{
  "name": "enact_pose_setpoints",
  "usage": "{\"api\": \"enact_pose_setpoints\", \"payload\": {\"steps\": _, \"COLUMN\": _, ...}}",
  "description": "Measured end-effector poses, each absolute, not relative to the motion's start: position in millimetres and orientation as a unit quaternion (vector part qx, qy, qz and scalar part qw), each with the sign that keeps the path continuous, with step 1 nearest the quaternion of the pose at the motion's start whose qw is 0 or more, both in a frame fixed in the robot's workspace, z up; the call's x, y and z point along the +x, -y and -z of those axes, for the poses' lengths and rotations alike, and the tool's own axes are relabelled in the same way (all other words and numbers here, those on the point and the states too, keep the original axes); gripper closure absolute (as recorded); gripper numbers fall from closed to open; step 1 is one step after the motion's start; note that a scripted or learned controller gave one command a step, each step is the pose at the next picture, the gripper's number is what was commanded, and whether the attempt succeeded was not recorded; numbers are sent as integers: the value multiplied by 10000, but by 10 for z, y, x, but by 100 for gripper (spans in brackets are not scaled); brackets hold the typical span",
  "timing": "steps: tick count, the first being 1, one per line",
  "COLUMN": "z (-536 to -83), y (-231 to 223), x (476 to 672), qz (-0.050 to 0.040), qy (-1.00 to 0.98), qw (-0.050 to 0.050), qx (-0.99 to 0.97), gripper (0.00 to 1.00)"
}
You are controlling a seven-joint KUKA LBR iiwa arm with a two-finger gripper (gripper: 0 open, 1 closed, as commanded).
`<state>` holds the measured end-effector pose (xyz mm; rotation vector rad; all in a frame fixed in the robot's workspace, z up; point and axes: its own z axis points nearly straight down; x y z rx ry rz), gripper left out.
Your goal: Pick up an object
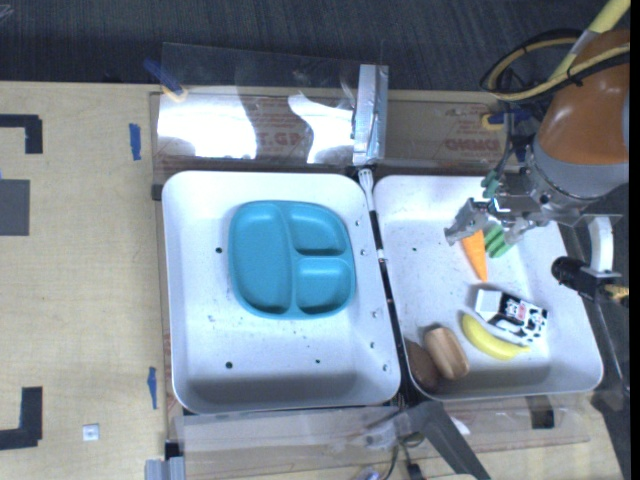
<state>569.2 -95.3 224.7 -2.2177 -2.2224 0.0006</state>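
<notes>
In the right bin lies an orange toy carrot with a green top. My gripper hangs right over the carrot's upper end, fingers spread apart on either side of it, open and not closed on anything. The left finger points down-left beside the carrot. Nearer the front lie a yellow banana, a white and black box and a brown bread roll.
The left bin holds a blue divided plate. A clear plastic sheet and cardboard stand behind both bins. The arm's grey and orange body and cables fill the upper right.
</notes>
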Motion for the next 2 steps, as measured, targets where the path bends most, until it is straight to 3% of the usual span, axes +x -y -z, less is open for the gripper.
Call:
{"api": "enact_pose_setpoints", "payload": {"steps": 1, "z": -879, "y": 1707, "x": 5557, "qz": 13, "qy": 7245, "qw": -30, "qx": -6893, "gripper": 0}}
{"api": "enact_pose_setpoints", "payload": {"steps": 2, "z": -861, "y": 1515, "x": 6171, "qz": 12, "qy": 6760, "qw": -14, "qx": -7369, "gripper": 0}}
